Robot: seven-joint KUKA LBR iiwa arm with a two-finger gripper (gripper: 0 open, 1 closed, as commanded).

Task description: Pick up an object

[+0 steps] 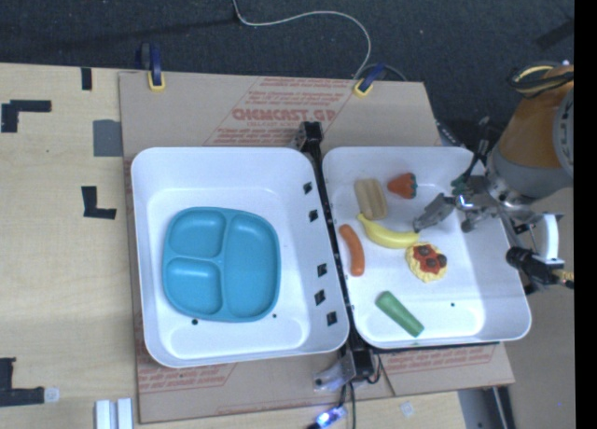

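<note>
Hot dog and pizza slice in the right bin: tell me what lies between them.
In the camera view, the banana lies between the hot dog and the pizza slice, curving across bare white bin floor.

Single fixed camera above the bench (56, 231), looking down aslant, both bins (149, 175) in frame

Light even, diffuse, from overhead. Left bin (149, 185) bright, near overexposed on rim; right bin (485, 306) same. Blue plate (222, 264) inside left bin shows soft sheen, no hard glare. Shadows faint, short, close under toy food in right bin. Dark floor above left bin murky, low detail. Overall focus soft, slight grain, colours muted. Arm (536, 138) right of right bin mildly blurred. No marked edge distortion.
</note>
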